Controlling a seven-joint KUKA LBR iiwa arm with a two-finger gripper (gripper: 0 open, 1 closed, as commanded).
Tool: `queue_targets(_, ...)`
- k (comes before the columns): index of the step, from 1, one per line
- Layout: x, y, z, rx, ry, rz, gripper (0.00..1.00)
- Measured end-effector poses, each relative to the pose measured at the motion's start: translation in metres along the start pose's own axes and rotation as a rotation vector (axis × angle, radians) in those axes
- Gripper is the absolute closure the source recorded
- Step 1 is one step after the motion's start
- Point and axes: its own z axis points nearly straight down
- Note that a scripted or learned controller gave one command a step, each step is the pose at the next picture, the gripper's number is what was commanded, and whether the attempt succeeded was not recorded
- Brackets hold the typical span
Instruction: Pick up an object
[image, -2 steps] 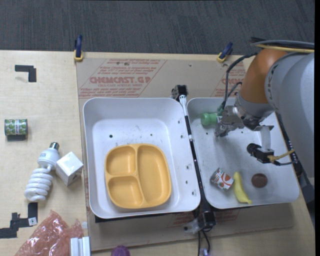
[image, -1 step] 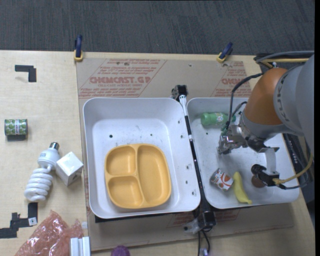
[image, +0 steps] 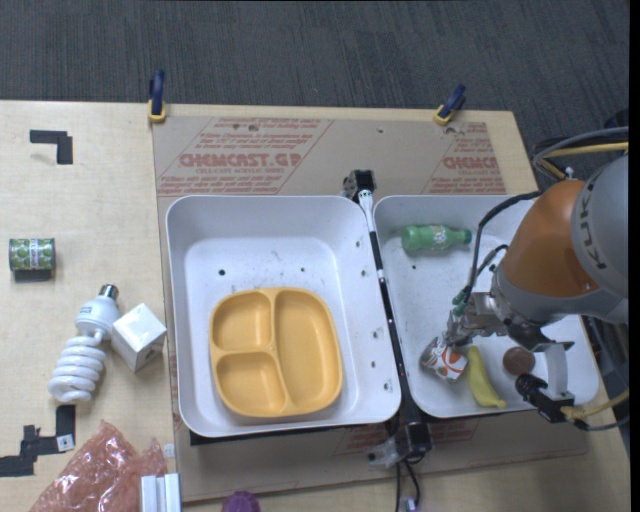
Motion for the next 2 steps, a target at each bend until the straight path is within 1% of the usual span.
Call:
queue_targets(1, -0.001, 0.064, -0.001, -0.001, -0.001, -0.003, 0.00)
queue_targets(2, 0.000, 0.003, 0.000, 0.000, 0.000, 0.000, 0.00)
